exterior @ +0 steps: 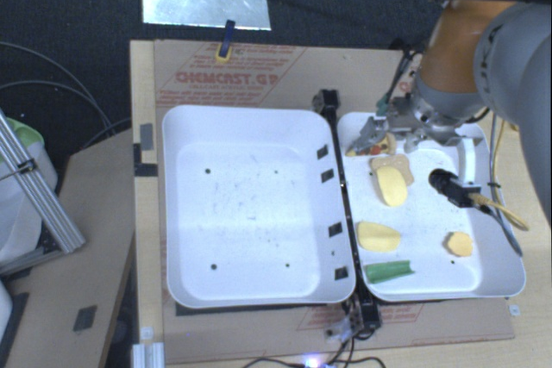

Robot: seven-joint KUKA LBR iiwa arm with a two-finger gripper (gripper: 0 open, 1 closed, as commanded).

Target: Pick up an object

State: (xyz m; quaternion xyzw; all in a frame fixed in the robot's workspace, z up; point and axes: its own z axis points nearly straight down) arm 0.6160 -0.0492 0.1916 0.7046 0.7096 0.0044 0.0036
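Gripper [379, 140], open-or-closed state unclear, over right-hand bin [429, 215], yellow oblong [391, 186] just beside, green strip [388, 271] well apart.

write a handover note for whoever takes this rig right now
Gripper: over the far left corner of the right shallow white bin; open or shut cannot be told; no object visibly held.
Things, all lying in that bin: yellow oval lump closest to the gripper, tan piece beside it, flat yellow slice, green strip, small orange chunk.
Done: nothing lifted.
Left: grasp one and lift it; the oval lump looks nearest.
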